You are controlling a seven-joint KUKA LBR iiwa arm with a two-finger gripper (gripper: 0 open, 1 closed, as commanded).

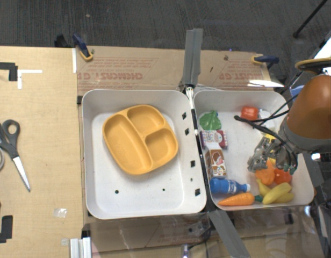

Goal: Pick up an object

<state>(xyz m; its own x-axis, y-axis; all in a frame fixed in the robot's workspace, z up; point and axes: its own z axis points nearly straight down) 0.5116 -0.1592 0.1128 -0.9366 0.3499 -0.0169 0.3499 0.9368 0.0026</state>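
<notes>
Two white bins sit side by side. Over the right bin (238,104) the gripper (271,157) hangs low above a heap of orange and yellow toy food (273,184); its grip I cannot tell. A yellow divided plate (139,138) lies in the left bin (101,198).

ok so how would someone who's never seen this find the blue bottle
Look in the right-hand bin, the one crowded with toy food, not the left bin with the yellow divided plate. Go to its front edge, near the wall between the bins. There the blue bottle lies on its side just above an orange carrot; it is the only blue item in that bin.
</notes>
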